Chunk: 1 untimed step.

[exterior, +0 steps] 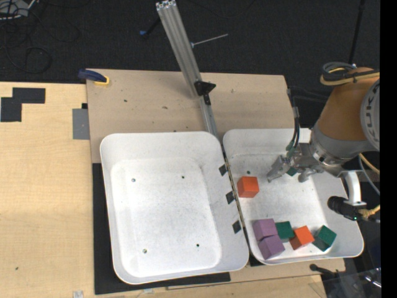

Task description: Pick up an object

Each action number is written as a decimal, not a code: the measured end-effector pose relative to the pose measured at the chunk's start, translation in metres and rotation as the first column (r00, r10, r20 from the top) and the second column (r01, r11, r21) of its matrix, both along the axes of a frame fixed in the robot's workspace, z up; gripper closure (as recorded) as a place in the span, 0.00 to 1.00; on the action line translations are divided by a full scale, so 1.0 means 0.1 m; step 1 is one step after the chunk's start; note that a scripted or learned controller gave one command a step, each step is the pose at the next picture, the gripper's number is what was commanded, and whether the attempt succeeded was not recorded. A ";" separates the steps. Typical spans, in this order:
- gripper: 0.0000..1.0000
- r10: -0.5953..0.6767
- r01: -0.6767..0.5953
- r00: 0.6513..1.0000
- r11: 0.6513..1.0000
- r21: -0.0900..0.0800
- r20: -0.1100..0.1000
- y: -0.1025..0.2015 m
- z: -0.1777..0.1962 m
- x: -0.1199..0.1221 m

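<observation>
A small orange cube (248, 186) sits left of the pincer (286, 168), whose grip I cannot tell.

The desk (155, 98) is a tan wooden board, with a paler wood-grain surface (37, 185) adjoining on its left. Two shallow white bins sit side by side on the desk: the left bin (164, 210) and, touching its right edge, the right bin (260, 144). A slanted aluminium rail (183, 48) rises from behind the left bin's far right corner. Beyond that bin's far left corner lies a small blue and yellow item (94, 76), possibly a clamp.
</observation>
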<state>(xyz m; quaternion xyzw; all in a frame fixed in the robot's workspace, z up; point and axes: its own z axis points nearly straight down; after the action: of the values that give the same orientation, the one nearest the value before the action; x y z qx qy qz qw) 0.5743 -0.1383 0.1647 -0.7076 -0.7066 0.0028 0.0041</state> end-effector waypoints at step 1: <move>0.00 -0.001 0.001 1.000 1.000 0.000 0.001 0.05 -0.47 -0.08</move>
<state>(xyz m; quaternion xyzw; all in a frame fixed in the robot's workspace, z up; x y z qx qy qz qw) 0.5662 -0.1333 0.1177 -0.7077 -0.7065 0.0024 0.0040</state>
